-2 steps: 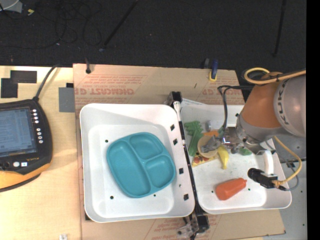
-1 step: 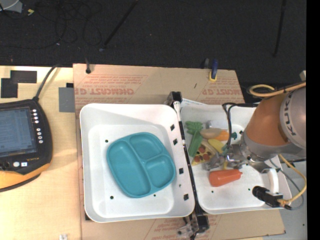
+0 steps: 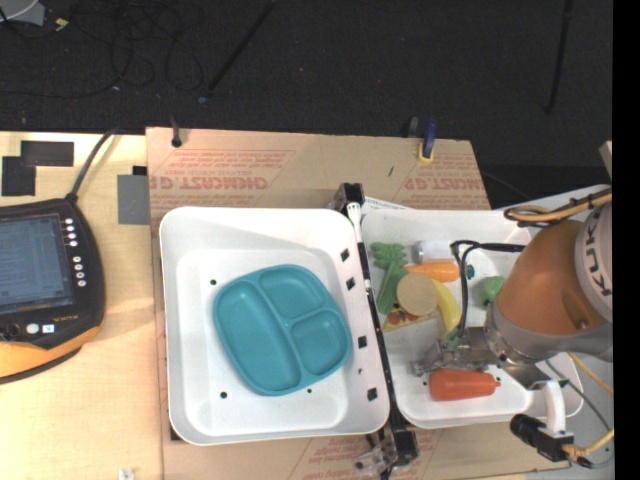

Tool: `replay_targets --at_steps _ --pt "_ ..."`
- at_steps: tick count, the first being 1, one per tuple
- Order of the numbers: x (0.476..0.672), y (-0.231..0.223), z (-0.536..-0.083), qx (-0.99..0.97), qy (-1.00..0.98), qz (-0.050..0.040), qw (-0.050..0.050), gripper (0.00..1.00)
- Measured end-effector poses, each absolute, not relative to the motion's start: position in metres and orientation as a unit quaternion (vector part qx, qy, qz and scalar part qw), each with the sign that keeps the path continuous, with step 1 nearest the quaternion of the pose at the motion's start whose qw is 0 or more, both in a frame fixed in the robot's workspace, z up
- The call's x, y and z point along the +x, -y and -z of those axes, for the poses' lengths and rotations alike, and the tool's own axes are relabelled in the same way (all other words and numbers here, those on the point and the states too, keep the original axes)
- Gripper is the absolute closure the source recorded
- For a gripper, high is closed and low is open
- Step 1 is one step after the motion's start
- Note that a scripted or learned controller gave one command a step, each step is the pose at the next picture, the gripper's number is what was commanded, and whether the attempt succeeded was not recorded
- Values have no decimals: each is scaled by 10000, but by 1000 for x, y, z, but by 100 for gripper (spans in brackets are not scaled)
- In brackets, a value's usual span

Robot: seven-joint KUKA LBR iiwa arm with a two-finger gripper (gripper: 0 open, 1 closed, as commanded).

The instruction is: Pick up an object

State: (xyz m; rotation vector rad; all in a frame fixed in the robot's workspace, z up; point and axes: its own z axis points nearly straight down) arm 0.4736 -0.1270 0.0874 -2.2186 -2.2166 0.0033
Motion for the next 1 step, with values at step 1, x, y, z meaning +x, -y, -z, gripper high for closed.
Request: replay_targets --at_steps 1 --pt "529 139 -88 -7069 7074 1 -3 0"
